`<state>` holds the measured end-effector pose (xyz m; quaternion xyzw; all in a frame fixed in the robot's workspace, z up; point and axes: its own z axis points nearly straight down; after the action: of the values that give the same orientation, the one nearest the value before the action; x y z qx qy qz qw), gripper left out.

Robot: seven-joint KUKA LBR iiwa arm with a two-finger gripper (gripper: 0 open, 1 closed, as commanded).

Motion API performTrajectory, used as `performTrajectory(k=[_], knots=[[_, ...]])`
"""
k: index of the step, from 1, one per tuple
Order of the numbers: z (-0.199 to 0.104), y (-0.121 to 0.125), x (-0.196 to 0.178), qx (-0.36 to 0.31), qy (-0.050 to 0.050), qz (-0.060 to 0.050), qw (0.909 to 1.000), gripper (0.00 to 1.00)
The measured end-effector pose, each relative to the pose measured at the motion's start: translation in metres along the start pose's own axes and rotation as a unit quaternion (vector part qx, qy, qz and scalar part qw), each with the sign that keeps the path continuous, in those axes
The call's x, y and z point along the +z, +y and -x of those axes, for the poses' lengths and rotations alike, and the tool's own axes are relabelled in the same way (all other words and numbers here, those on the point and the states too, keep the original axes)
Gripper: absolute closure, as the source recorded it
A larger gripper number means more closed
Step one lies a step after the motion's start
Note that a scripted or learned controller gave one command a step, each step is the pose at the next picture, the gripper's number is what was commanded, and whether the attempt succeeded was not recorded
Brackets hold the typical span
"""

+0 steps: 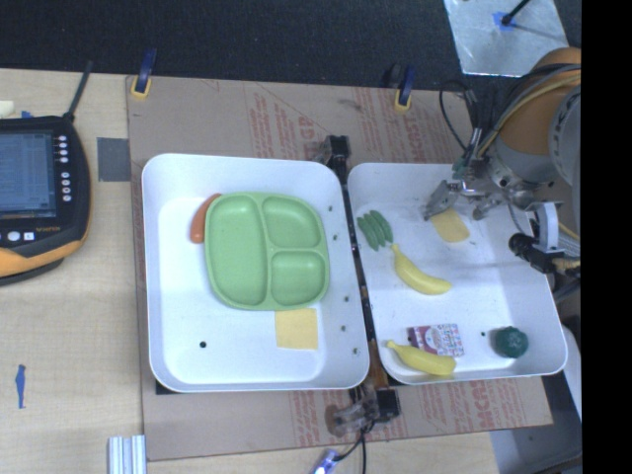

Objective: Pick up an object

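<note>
Yellow: two bananas (422, 275) (423, 359), two cheese slices (297, 329) (450, 227); hand (459, 203) apparently spread over one slice.

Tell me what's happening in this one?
A robot arm reaches in from the right over the right bin, its gripper low above a pale yellow piece near the back. Nothing is visibly held. That bin also has two bananas, a green pod, a small packet and a dark green ball. The left bin holds a green divided plate and a yellow square.
</note>
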<state>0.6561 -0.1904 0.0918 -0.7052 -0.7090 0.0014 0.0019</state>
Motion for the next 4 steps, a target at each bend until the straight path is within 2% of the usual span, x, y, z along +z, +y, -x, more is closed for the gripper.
performTrajectory(k=[1,2,3,4], knots=[[0.0,0.0,-0.011,-0.001,0.0,0.0,1.0,1.0],[0.0,0.0,-0.011,-0.002,0.0,0.0,1.0,0.0],[0.001,0.0,0.0,0.0,0.0,0.0,1.0,0.0],[0.001,0.0,-0.011,-0.002,0.0,-0.001,1.0,1.0]])
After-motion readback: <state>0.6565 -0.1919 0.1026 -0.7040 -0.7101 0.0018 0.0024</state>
